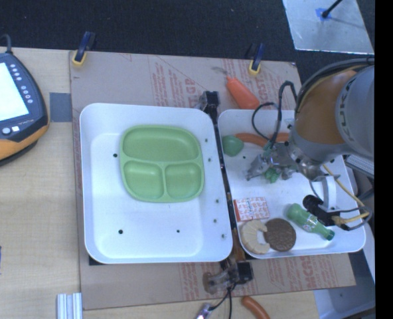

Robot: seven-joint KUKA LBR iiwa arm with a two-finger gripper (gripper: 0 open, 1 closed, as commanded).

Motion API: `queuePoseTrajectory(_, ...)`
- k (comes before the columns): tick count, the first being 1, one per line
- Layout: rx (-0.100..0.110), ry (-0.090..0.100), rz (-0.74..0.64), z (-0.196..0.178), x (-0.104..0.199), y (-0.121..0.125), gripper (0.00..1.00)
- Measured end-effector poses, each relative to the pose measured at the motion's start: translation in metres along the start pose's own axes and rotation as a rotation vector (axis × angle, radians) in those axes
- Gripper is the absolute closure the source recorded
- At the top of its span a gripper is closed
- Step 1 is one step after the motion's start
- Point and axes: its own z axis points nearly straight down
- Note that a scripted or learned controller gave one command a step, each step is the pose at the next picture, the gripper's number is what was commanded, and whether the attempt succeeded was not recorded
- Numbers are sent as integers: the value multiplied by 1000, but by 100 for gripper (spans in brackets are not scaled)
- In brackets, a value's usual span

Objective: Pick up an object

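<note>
1. My gripper (266,167) hangs low in the right bin (356,244), in its upper middle part, with my grey arm (329,115) and its orange band reaching in from the right above it.
2. I cannot tell how my pincer stands: the metal parts blur together against the white floor, and nothing shows plainly clamped in it.
3. A small green bit (272,175) sits right at the tip of my gripper, touching or just under it; whether it is gripped I cannot tell.
4. A green round object (232,145) lies just to the left of my gripper, near the bin's left wall.
5. An orange carrot-like piece (256,139) lies just above my gripper, partly behind my wrist.
6. A green bottle (309,220) lies tilted below and to the right of my gripper, near black cabling.
7. A red-and-white packet (251,209) and a brown round cookie (280,234) on a pale biscuit (251,238) lie below my gripper, near the bin's lower edge.
8. The left bin (103,244) bears a green divided plate (162,163), well apart from my gripper.
</note>
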Motion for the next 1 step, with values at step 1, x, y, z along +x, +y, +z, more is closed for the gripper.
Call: queuePoseTrajectory(1,0,-1,0,-1,-4,56,0)
